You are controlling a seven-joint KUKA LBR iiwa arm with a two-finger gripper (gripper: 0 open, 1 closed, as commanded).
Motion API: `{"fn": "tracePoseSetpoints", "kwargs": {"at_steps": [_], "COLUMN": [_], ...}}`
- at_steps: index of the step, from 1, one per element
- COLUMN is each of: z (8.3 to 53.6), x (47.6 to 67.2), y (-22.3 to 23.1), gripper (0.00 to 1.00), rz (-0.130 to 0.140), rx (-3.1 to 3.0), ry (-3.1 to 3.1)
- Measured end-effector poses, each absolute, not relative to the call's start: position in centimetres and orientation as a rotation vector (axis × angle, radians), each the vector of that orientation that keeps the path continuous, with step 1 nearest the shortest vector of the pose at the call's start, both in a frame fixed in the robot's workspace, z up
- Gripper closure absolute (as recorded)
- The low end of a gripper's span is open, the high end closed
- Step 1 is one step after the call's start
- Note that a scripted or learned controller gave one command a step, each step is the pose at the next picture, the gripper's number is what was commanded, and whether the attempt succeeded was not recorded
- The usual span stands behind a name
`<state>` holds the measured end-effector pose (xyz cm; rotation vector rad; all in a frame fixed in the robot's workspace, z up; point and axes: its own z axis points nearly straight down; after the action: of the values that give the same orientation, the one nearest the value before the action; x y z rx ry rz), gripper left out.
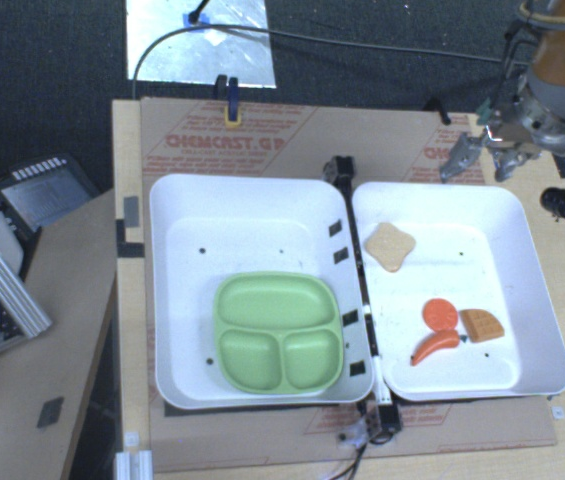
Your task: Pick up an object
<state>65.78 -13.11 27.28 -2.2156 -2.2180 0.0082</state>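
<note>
Hovering spread-fingered gripper [480, 158] above right bin's [537, 268] far rim, nothing held, bread slice [390, 245] well apart

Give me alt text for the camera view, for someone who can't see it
The robot's hand, fingers spread and holding nothing, hovers beyond the far edge of the right bin, which holds a beige bread slice, an orange round piece, an orange curved piece and a brown wedge. The left bin holds a green divided plate.
</note>
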Motion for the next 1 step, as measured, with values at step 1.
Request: {"fn": "tracePoseSetpoints", "kwargs": {"at_steps": [1], "z": [27.93], "x": [65.95], "y": [-13.09], "gripper": [0.00], "rz": [-0.001], "rx": [-2.219], "ry": [-2.226]}}
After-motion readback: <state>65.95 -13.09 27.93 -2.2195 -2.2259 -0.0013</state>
